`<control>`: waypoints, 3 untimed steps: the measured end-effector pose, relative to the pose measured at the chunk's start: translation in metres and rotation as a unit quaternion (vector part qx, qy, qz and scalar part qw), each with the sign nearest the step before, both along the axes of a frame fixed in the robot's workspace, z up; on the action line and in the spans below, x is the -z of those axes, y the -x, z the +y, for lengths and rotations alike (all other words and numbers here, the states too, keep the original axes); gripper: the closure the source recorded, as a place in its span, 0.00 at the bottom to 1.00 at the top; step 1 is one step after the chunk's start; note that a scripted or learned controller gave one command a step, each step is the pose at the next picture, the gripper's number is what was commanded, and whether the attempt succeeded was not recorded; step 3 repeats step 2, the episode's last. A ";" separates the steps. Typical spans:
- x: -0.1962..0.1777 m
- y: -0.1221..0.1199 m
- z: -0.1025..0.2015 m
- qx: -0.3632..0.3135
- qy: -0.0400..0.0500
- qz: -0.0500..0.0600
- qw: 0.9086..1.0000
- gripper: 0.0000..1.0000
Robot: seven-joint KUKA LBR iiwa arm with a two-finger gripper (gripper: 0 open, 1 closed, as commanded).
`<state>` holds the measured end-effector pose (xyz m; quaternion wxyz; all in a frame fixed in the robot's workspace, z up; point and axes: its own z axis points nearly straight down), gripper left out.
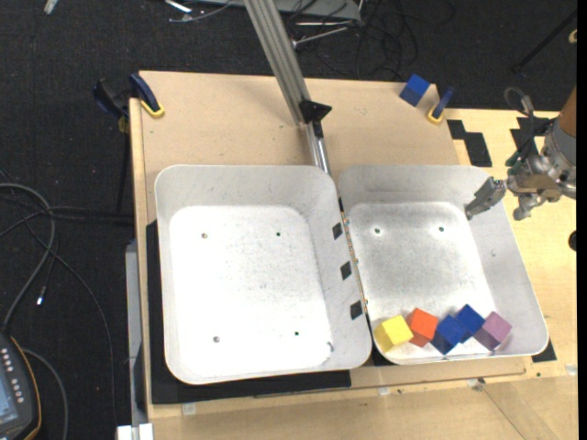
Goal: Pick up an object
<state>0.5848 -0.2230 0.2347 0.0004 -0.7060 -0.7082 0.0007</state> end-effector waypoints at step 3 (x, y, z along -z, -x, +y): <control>0.142 -0.020 0.111 -0.002 -0.002 0.002 1.000 0.00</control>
